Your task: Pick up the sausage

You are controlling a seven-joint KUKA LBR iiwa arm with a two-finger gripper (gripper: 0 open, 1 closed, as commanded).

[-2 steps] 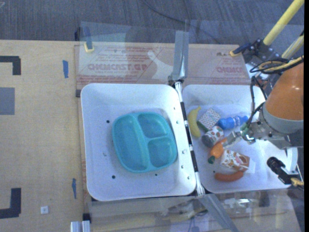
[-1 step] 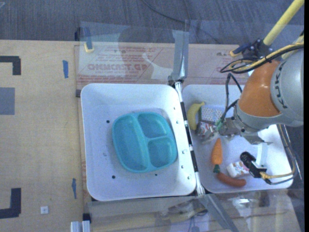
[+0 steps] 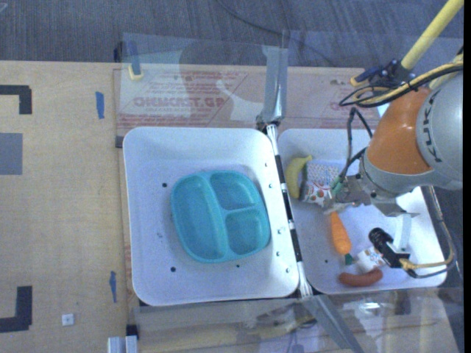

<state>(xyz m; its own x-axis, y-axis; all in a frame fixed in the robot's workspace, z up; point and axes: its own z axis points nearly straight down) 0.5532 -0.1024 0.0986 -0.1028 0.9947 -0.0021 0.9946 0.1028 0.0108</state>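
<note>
Arm (image 3: 401, 142), grey with orange band, overhangs right bin (image 3: 316, 252). Bench (image 3: 59, 197): pale wood, grey carpet (image 3: 147, 6) beyond. Sausage (image 3: 360, 276): lying by that bin's front wall, just below carrot (image 3: 339, 234), well apart from gripper (image 3: 340, 195). Gripper's opening: cannot tell, wrist hides it.

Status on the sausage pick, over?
Claw over right bin, beside carrot's top end. Sausage flat by bin's near wall, apart from claw. Carrot lies between them.
</note>
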